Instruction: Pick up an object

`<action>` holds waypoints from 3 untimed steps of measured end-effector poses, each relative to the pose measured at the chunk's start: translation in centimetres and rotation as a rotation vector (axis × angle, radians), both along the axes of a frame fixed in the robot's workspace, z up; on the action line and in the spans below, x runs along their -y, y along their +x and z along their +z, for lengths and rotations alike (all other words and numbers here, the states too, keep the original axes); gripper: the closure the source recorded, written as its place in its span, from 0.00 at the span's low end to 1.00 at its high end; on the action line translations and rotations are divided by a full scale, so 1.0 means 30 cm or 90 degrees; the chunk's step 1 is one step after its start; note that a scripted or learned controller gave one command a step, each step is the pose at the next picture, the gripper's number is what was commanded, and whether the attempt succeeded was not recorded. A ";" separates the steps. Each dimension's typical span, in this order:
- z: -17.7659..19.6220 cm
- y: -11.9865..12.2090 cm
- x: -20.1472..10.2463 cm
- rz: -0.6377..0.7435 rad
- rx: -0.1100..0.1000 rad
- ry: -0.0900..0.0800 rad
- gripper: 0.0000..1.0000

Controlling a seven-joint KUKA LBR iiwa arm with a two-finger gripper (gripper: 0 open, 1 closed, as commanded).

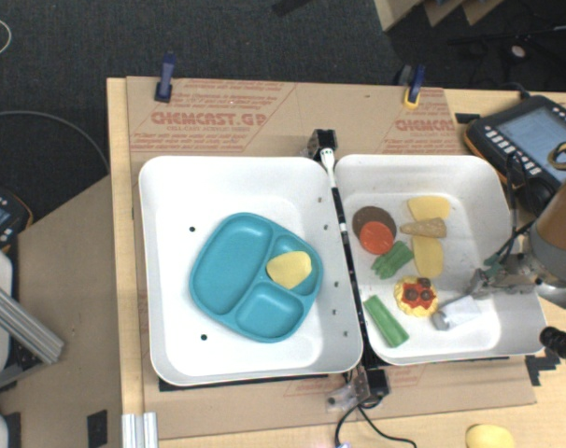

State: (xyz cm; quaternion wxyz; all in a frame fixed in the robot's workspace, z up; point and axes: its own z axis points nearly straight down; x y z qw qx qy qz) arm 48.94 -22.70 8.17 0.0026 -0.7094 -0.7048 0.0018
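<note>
Over the right bin [470, 171], the hand [448, 314] sits low near the front wall; whether it's wide or narrow, cannot tell. Nothing seen held. Nearest candidate: pizza slice toy [417, 296], just left of it; green pieces [386, 322] beyond. Advice: centre over one item, descend straight, avoid crowding neighbours. Teal tray [236, 278] is well apart.

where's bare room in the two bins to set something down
Left bin: white floor all around the blue tray, widest along its top edge. Right bin: bare strip along the top wall. Crowded: the food cluster from the brown disc to the green piece.
</note>
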 end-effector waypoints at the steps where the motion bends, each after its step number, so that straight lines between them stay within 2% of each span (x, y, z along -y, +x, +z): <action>1: 0.522 -0.025 -0.133 0.007 0.014 -0.003 1.00; 2: 0.971 -0.025 -0.328 0.010 0.016 -0.002 1.00; 3: 0.323 0.235 -0.217 0.004 0.001 0.000 1.00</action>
